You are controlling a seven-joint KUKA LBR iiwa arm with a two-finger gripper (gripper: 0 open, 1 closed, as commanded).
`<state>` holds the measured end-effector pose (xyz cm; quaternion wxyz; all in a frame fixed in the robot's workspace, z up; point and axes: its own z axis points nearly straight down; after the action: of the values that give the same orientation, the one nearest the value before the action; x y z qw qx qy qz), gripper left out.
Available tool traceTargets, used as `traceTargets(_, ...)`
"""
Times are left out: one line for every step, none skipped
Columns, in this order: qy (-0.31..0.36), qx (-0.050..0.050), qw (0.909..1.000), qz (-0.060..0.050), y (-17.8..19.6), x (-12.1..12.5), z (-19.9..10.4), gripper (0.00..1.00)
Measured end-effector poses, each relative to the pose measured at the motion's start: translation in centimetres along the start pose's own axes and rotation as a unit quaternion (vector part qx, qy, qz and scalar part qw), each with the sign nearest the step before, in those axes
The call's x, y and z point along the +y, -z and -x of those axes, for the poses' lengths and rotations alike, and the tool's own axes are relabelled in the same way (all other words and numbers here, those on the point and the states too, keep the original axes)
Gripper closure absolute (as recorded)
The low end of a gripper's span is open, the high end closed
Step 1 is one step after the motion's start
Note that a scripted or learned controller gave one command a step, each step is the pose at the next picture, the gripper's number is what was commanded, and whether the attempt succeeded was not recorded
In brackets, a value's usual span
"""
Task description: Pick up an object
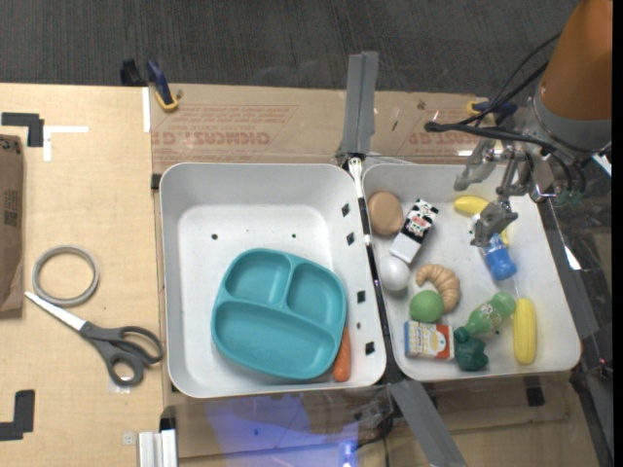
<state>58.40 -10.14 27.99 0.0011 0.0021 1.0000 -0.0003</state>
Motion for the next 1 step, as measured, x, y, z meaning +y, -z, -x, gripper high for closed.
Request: traceTargets(-0.032, -0.001, 0.9995, 0.000, -4.14, -8.59, 2.86, 0.00)
